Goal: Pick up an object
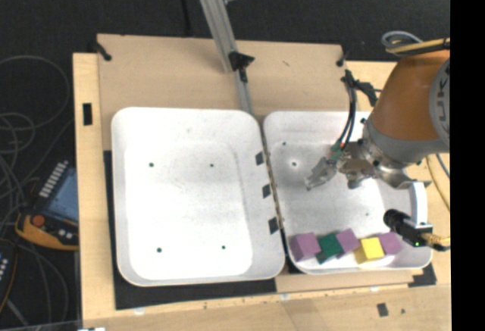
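Along the near wall of the right bin (303, 129) lie purple blocks (305, 245), a green block (330, 247) and a yellow block (370, 249), close together. Farther back, the gripper (333, 170) hangs over bare floor; its fingertips look blurred, so their spacing cannot be told.

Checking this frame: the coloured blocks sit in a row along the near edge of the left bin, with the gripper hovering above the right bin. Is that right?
Not quite. The camera view shows the coloured blocks in a row along the near edge of the right bin, not the left bin. The gripper does hover above the right bin, farther back than the blocks.
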Tool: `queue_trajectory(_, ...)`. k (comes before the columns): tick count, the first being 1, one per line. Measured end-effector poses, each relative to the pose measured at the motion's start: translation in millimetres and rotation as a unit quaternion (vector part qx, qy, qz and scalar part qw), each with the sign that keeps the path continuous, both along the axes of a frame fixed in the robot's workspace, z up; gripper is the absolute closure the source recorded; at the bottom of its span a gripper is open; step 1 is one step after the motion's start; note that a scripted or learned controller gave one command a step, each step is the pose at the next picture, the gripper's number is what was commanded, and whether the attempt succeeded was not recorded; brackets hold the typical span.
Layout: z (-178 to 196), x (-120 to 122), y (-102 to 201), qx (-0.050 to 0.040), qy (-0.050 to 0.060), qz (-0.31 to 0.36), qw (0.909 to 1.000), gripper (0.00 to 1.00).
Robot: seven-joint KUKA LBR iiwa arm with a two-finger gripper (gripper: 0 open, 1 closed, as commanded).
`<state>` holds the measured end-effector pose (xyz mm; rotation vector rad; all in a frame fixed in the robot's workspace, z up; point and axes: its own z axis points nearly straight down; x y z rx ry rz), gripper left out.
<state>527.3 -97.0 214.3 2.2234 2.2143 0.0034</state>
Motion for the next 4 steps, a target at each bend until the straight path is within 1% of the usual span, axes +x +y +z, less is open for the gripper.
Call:
queue_trajectory(1, 61.9, 85.0, 3.3, -0.0009, -0.004, 0.004, 1.0, 0.0)
queue_trajectory(2, 57.5, 48.8, -72.4, -0.0016, 0.002, -0.001, 1.0, 0.0)
queue_trajectory(3, -70.1, 87.5, -101.2, -0.0001, 0.004, 0.001, 1.0, 0.0)
queue_trajectory(4, -119.7, 146.7, -109.1, -0.0002, 0.001, 0.004, 1.0, 0.0)
